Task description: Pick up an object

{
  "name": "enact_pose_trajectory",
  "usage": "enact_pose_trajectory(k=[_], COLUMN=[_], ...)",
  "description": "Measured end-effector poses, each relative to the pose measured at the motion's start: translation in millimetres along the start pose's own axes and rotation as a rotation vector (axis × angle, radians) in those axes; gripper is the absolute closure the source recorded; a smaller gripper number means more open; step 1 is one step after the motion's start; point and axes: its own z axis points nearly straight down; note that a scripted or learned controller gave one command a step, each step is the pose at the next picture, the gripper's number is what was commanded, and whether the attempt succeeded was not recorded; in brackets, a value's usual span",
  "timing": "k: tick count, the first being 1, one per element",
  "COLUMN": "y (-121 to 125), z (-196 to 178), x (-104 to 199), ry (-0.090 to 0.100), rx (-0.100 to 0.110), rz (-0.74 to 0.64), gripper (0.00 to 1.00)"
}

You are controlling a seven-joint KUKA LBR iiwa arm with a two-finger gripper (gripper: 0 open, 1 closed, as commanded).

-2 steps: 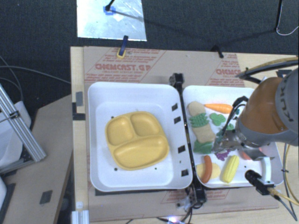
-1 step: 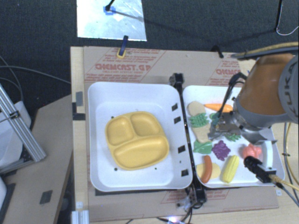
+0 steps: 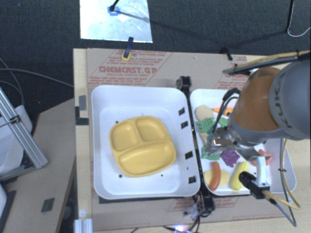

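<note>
The right bin (image 3: 197, 101) holds several toy foods: a beige piece (image 3: 203, 112), a green leafy piece (image 3: 204, 125), purple grapes (image 3: 230, 157), an orange-red sausage (image 3: 216, 173), a round yellow piece (image 3: 210, 179) and a yellow banana-like piece (image 3: 237, 175). My gripper (image 3: 214, 145) hangs low over the left part of this bin, right above a green piece (image 3: 210, 154) and beside the grapes. The wrist and arm cover the fingers' tips.
The left bin (image 3: 104, 101) carries a yellow three-compartment plate (image 3: 142, 145). A black divider bar (image 3: 192, 130) runs between the bins. The grey arm with its orange band (image 3: 260, 103) covers the right bin's upper right. A cable (image 3: 284, 198) trails near the front right corner.
</note>
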Motion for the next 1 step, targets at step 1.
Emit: enact_pose_trajectory(k=[1], y=[0.8], z=[-2.3], x=[17.0], ry=[0.0], rx=[-0.003], rz=[0.0], gripper=[1.0])
